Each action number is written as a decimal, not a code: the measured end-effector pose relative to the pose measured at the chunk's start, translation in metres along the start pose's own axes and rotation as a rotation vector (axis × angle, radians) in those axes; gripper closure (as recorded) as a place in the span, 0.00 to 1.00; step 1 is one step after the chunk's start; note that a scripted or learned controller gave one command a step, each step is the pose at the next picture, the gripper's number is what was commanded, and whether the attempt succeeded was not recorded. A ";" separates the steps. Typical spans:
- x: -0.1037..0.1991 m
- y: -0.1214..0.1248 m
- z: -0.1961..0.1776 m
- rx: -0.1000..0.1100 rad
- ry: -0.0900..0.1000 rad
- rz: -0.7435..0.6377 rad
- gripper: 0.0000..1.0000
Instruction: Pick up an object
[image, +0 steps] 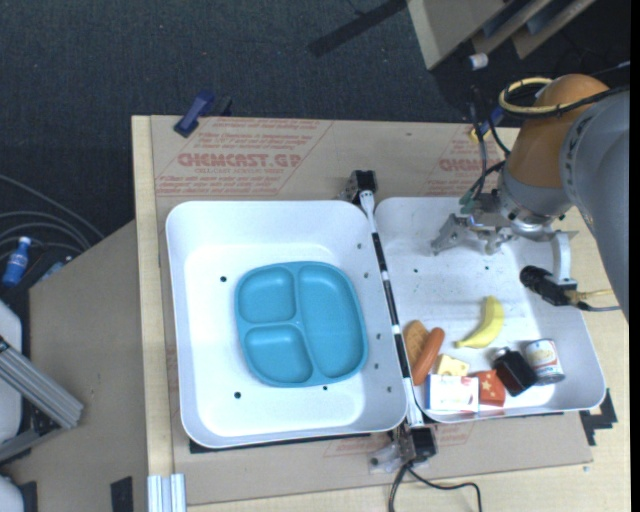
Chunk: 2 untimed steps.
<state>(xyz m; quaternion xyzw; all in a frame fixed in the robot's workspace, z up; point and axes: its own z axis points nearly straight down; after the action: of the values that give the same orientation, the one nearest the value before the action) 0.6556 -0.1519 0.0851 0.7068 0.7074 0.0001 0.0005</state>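
Arm (570, 130) is cut off at the right edge, so only the orange band and the grey wrist show; small items in the near right corner of the right bin (420, 225) crowd together and overlap, hard to read. Can't tell what the dark block (514, 372) is, and the label on the small can (543, 360) is too small to read. The banana (485, 323) is yellow, curved, and lies alone on the bin floor, just right of the bin's middle and apart from the other items. A hot dog in a bun (424, 350) lies near the divider, a yellow cube (452, 366) just beside it, and a red and white box (462, 394) rests against the near wall. The left bin (200, 300) has a blue divided plate (300, 322) flat at its centre. The gripper (470, 237) sits at the far end of the right bin, low over the bin floor, pointing left from the wrist, its fingers splayed apart with nothing between them. It is well apart from the banana and the corner pile. A black part (545, 283) sticks out below the wrist over the bin's right side. The bins sit on a brown board (250, 160) with red print.
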 end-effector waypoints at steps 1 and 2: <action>0.009 0.011 0.000 -0.001 0.000 0.000 0.00; 0.024 -0.027 0.000 0.003 0.001 0.001 0.00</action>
<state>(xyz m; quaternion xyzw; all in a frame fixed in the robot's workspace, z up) 0.6286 -0.1281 0.0846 0.7072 0.7070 -0.0004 -0.0009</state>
